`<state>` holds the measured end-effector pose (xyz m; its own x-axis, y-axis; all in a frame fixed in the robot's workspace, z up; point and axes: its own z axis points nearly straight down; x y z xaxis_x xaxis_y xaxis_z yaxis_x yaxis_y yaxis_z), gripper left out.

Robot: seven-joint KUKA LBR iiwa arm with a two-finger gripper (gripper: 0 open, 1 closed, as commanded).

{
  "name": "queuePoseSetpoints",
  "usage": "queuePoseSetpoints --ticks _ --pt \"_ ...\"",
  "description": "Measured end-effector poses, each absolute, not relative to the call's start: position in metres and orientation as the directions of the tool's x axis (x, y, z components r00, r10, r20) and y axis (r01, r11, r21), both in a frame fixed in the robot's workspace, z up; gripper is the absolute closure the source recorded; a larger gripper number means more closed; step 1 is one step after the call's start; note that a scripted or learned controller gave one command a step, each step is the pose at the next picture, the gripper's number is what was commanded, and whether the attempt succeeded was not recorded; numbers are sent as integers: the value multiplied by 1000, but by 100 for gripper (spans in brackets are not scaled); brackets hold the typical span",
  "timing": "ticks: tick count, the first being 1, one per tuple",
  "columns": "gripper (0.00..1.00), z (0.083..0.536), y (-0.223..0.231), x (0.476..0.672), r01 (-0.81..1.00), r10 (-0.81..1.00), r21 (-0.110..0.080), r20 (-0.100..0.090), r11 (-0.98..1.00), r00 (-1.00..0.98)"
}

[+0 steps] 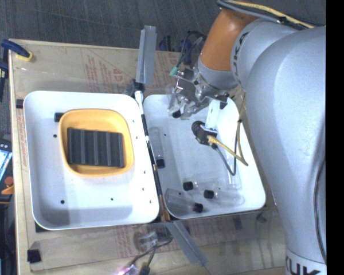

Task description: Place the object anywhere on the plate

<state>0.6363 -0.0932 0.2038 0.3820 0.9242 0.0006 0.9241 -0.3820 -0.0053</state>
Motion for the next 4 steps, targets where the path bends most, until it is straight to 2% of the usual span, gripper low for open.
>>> queuePoseSetpoints --ticks 1,2,3,4 --pt "100 248 -23 640 955 955 -3 1 -298 298" --pt "100 190 2 615 1000 1000 -7 0 -4 4" --pt "100 193 -1 587 961 961 -6 1 278 -278" --pt "0 193 -2 587 961 961 -5 1 277 -277"
